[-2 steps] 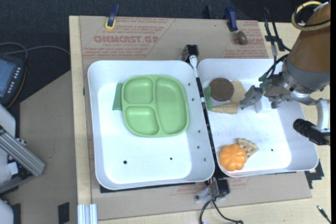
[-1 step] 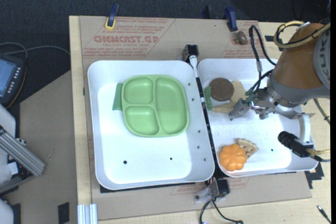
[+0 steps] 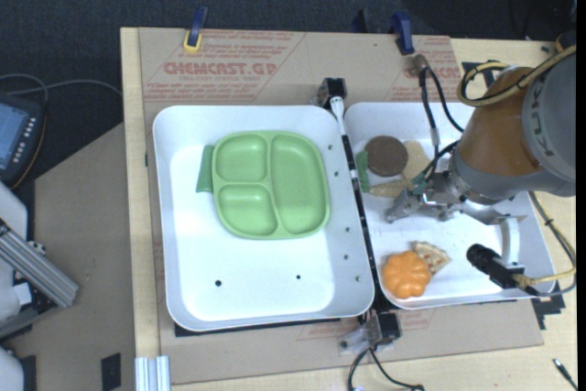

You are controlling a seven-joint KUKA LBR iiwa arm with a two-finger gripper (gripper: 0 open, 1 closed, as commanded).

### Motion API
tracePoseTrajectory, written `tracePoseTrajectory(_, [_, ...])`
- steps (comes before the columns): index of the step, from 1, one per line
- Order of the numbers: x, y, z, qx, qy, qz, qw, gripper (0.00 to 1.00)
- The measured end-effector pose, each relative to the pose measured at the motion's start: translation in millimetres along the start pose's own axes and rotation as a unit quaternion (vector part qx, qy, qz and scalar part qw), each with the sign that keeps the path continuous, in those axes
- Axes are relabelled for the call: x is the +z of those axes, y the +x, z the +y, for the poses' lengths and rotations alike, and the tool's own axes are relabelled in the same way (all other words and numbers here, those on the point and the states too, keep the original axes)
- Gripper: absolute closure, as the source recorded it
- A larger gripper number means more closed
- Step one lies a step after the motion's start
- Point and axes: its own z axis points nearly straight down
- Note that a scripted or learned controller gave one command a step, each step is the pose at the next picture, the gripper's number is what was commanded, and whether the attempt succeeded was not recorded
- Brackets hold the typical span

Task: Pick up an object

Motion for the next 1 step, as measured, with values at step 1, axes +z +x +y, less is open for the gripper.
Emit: tracePoseTrajectory(1, [-13.3,-0.7,1.1,0.001,-0.003,-0.001,1.0,1.0])
